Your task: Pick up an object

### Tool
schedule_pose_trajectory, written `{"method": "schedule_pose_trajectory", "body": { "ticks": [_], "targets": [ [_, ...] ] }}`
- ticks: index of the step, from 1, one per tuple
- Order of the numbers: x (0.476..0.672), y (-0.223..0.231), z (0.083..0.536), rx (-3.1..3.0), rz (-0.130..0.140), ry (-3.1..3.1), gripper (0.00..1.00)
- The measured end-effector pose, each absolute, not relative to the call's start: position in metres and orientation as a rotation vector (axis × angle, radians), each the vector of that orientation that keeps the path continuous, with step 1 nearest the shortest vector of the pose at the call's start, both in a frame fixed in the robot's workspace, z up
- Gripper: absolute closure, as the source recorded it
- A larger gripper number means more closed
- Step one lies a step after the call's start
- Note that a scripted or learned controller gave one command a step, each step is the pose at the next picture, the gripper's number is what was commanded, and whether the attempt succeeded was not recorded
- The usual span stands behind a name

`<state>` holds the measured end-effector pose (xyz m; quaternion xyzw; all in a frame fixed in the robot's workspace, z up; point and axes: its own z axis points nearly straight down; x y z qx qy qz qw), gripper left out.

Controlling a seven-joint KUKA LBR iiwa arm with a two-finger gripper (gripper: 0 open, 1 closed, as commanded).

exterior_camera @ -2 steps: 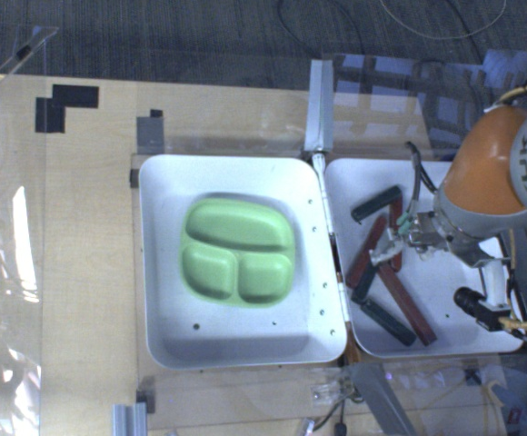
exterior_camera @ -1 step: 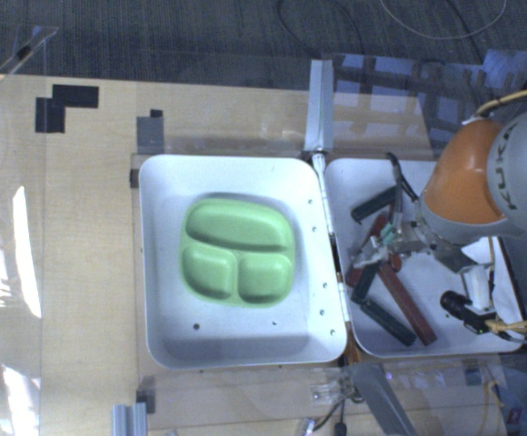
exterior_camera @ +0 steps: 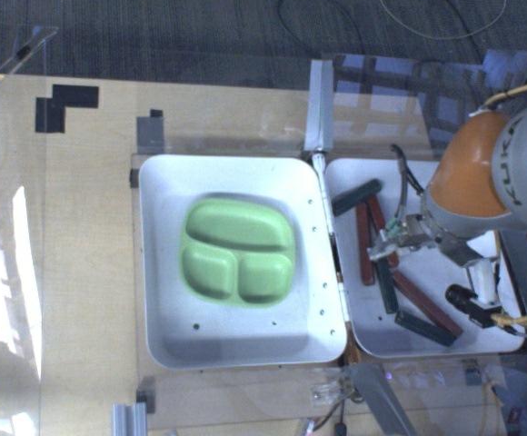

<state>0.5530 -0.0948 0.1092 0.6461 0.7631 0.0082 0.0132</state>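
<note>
Just right of the green tray (exterior_camera: pixel 238 250), in the right bin (exterior_camera: pixel 354 330), lies a red bar (exterior_camera: pixel 367 243), judged stiff, light and best taken mid-length. Whether the gripper (exterior_camera: pixel 392 243) (hovering just beside it) is apart cannot be told.

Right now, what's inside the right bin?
The right bin holds dark sticks and reddish-brown sticks. The gripper hangs over them; the arm covers the bin's far right.

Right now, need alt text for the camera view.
A grey arm with an orange band reaches into the right white bin, its gripper among dark and red-brown bar-shaped tools. The left white bin holds a green three-compartment plastic tray.
</note>
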Motion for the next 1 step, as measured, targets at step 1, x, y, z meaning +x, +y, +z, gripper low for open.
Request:
{"method": "schedule_pose_trajectory", "body": {
  "ticks": [1],
  "targets": [
    [0.605,-0.048,0.1884,2.0,0.005,2.415,1.0]
  ]
}}
